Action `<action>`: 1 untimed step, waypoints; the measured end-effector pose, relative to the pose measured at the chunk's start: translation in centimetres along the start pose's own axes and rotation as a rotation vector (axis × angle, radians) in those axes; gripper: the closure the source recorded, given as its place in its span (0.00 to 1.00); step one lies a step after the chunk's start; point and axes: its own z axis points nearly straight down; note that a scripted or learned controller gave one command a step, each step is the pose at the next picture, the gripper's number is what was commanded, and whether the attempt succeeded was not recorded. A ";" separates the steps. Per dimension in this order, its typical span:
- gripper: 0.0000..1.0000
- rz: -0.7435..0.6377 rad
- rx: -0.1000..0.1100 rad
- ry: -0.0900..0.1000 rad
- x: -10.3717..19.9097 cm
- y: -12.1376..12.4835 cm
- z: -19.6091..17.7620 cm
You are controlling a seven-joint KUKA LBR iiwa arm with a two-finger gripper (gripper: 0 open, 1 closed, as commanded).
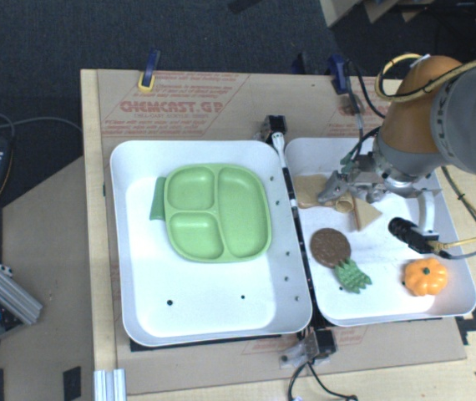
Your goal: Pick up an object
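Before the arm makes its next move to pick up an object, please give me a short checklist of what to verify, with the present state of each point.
1. Pincer is over the right bin: ok.
2. Object lies under the pincer: ok, the tan pieces are beside it.
3. Object already held between the fingers: cannot tell.
4. Brown disc, green toy, orange pumpkin lie apart from the pincer: ok.
5. Green divided plate rests in the left bin, away from the arm: ok.
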 end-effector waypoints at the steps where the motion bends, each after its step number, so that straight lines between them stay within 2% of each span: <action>1: 1.00 0.001 -0.006 0.001 0.1 0.2 -1.2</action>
